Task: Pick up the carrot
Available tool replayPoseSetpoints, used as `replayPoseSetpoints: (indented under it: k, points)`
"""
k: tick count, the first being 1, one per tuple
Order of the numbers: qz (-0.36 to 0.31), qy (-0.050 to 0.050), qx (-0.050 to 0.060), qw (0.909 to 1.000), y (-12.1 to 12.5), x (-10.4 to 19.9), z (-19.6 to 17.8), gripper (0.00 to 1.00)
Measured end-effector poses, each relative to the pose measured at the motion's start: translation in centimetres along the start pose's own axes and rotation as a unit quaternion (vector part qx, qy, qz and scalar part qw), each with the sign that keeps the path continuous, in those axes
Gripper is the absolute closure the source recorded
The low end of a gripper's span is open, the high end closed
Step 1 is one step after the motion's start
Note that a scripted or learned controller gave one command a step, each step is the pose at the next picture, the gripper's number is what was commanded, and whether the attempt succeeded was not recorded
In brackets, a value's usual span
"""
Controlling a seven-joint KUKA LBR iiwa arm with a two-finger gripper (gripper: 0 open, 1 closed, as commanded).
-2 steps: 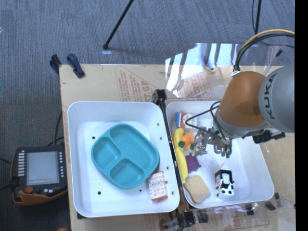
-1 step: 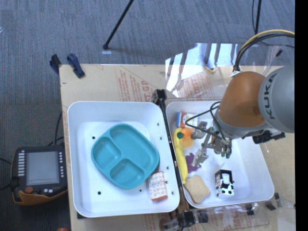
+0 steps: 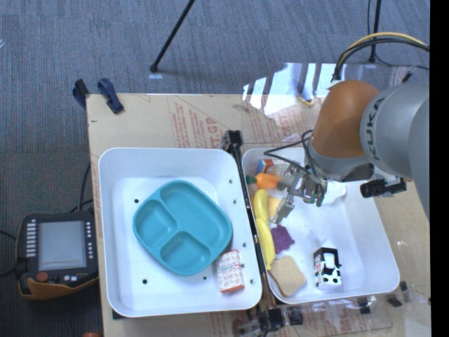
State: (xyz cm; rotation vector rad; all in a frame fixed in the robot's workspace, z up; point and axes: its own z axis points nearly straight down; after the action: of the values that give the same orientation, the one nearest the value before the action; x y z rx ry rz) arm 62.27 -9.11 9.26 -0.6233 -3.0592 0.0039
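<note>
Reaching in from the right, the arm (image 3: 365, 135) hangs low over the right bin (image 3: 372, 258). Its claw (image 3: 293, 192) sits just beside the carrot (image 3: 267, 181), which is the small orange thing near the top left corner of that bin. The carrot lies on the bin floor, close to the top end of the banana (image 3: 262, 223). I cannot tell if the claw is spread or pinched, because its metal parts are small and mixed up in the picture. Nothing orange shows between them, so I think the carrot has not been grabbed yet.

So the reaching part looks nearly done. The grabbing and the lifting are left. The claw looks a little to the right of the carrot, so it may need to slide over first.

Other things are near too: purple grapes (image 3: 283, 239), a slice of bread (image 3: 288, 275) and a little cow carton (image 3: 327, 267). The left bin (image 3: 119, 188) holds a blue plate (image 3: 182, 227) and a snack box (image 3: 230, 271)
</note>
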Motion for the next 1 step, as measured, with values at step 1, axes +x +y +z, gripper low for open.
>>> replayPoseSetpoints:
  k: [1]
  points:
    - [0.174, -0.001, -0.002, 0.9847, -0.51, 0.15, 0.84, 0.00]
